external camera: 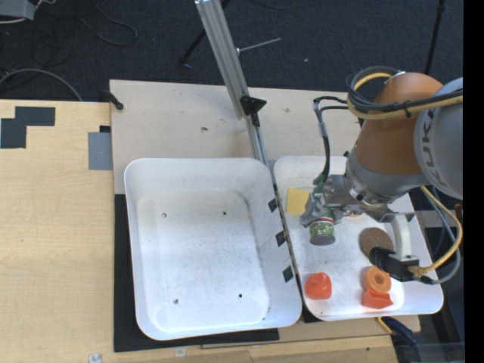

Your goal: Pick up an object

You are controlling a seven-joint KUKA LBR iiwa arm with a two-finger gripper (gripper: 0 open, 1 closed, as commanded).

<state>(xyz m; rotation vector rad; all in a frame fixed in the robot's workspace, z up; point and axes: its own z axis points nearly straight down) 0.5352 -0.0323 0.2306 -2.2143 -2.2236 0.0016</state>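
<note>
Hovering gripper [324, 219] over right bin [423, 301] | finger state unclear | small cylinder [322, 233] beneath | yellow block [297, 200] beside

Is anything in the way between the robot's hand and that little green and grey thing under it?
Nothing visible is. The gripper sits right above the green-grey object in the right bin. The yellow block lies to its left, and the red cup sits nearer the front edge.

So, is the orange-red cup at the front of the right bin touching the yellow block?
Apart. The camera view shows the orange-red cup near the right bin's front edge and the yellow block further back, with bare white floor between them.
</note>
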